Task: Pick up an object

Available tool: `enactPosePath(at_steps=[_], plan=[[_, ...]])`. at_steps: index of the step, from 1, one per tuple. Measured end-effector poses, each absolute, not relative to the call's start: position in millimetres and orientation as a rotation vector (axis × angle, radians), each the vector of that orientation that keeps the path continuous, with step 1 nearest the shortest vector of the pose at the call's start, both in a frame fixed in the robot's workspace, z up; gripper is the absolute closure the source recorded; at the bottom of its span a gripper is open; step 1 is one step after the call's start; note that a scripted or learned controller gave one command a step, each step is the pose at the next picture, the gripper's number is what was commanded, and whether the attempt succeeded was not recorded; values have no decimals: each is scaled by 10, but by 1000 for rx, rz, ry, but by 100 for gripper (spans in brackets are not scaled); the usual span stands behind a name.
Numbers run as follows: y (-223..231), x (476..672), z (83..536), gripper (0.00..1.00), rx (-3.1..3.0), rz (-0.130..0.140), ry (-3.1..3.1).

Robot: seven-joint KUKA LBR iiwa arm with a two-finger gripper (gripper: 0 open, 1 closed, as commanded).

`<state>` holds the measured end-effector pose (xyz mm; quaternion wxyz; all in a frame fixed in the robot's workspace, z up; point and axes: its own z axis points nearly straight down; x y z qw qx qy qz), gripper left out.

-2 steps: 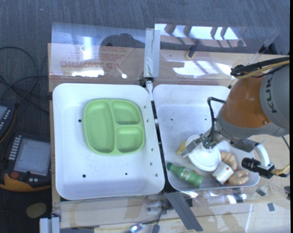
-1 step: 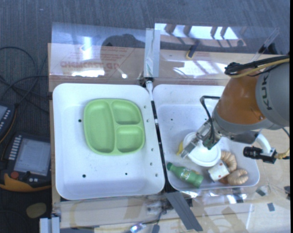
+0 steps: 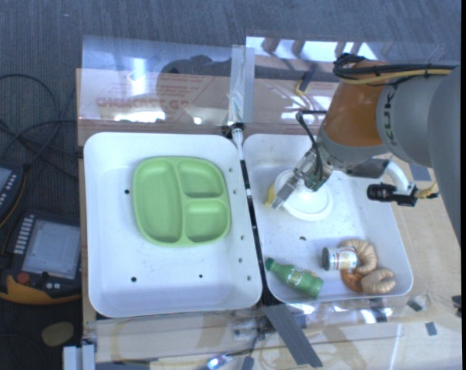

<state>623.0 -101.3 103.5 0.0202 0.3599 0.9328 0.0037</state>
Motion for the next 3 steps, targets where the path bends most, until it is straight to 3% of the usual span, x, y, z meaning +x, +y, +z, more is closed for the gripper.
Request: enactPosePath(at_steps=[1,2,3], plan=[[-1052,6175,1041,0,1185,28,2860],[-1216,6034,1043,0,1216,25,2844],[-1180,5752,1043,0,1723,35,2566]])
